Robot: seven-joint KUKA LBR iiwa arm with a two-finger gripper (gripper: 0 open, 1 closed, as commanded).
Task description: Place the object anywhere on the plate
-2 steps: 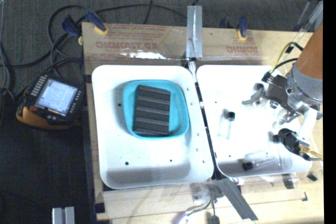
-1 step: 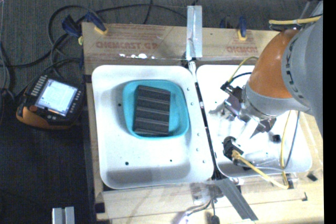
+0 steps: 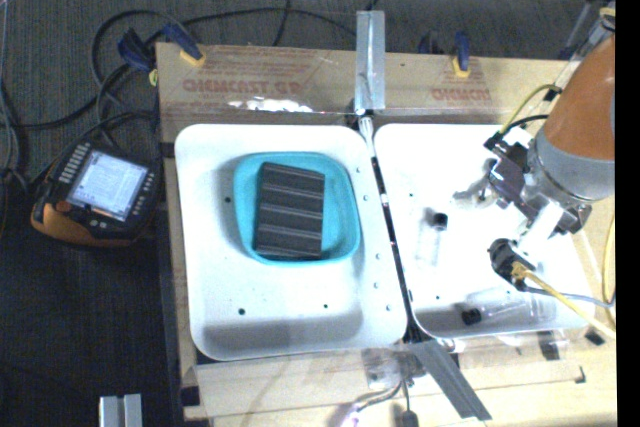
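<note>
Block: the dark grey ribbed block (image 3: 291, 210) lies flat on the plate, near its middle, long side running from the plate's far rim to its near rim.
Plate: the teal plate (image 3: 343, 215) shows a bare band all round the block, widest on its right.
Left bin: the white left bin (image 3: 200, 245) holds the plate, which sits toward the bin's far half.
Pincer: the pincer (image 3: 487, 177) hangs well to the right of the plate, over the right bin (image 3: 450, 150). Nothing is visible in its grasp, and I cannot tell whether it is set wide or narrow.
Step in hand: by how things lie, the placing looks done (my judgement, not a thing seen).
Doing it well: keep the arm high and to the right of the plate so that nothing nudges the block, and check that no corner rides up the raised rim.
Block's make: rectangular, matt, with raised bars across its top. It looks rigid and unlikely to roll.
Plate's make: smooth, glossy, a rounded square with a shallow lip.
Other things: a small clear vial (image 3: 437, 219) and a long clear tube (image 3: 505, 307) lie right of the plate, both glassy and likely to roll.
Worktop: the pale wooden worktop (image 3: 260, 75) shows beyond the plate.
</note>
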